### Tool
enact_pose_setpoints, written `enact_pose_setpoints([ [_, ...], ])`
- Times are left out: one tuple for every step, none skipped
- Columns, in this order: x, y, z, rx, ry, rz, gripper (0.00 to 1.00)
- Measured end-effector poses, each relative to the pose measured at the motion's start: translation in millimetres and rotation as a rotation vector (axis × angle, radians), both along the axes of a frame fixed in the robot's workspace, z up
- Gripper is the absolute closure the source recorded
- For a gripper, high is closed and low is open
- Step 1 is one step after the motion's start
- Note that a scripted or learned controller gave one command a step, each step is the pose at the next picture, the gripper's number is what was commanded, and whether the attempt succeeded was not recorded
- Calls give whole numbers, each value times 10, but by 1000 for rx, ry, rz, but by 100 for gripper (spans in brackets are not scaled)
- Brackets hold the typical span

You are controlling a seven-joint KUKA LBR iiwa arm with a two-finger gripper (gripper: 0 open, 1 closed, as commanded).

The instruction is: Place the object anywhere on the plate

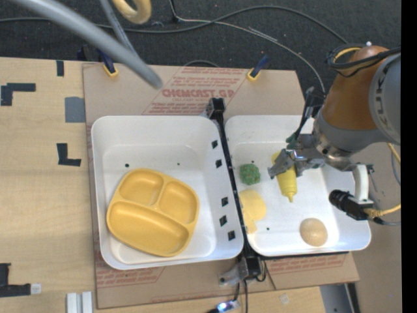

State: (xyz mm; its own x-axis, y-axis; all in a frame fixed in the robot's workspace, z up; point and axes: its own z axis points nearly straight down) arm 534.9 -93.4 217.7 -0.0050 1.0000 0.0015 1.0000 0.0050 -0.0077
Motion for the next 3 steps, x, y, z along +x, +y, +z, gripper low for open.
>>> enact_pose_setpoints([
  [201, 490, 74, 0, -3, 1, 100],
  [416, 964, 129, -1, -3, 2, 100],
  [535, 1438, 147, -2, -2, 1, 100],
])
